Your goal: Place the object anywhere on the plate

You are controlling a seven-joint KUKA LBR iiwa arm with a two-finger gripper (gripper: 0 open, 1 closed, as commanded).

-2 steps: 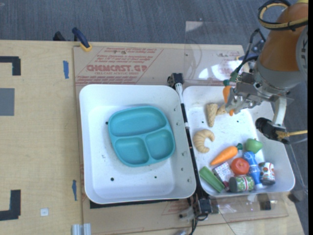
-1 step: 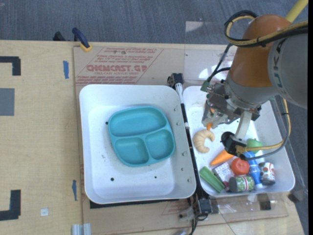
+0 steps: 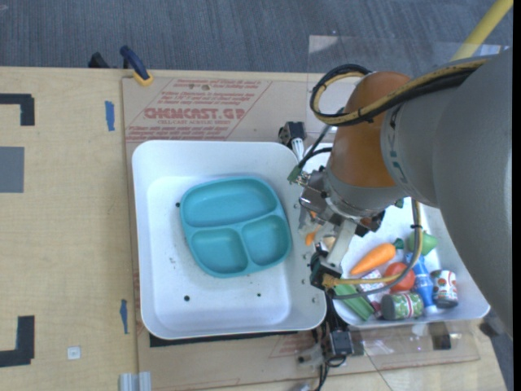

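A robotics lab: taped cardboard [image 3: 203, 108] bench, white bins [image 3: 155, 243], grey carpet [image 3: 203, 15]

A cardboard sheet [image 3: 203, 104] is laid on the bench [image 3: 57, 218]. Two white bins are set on it, the left bin [image 3: 155, 243] at 9 o'clock of the right bin [image 3: 468, 304].

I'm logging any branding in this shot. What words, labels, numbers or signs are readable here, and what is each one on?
"CHEMCAST. G P" as best I can read it, in large red letters on the cardboard sheet under the bins; the last characters are uncertain.
Smaller red lines above and below that word: too blurred to read.
Label on the small can in the right bin: too small to read.
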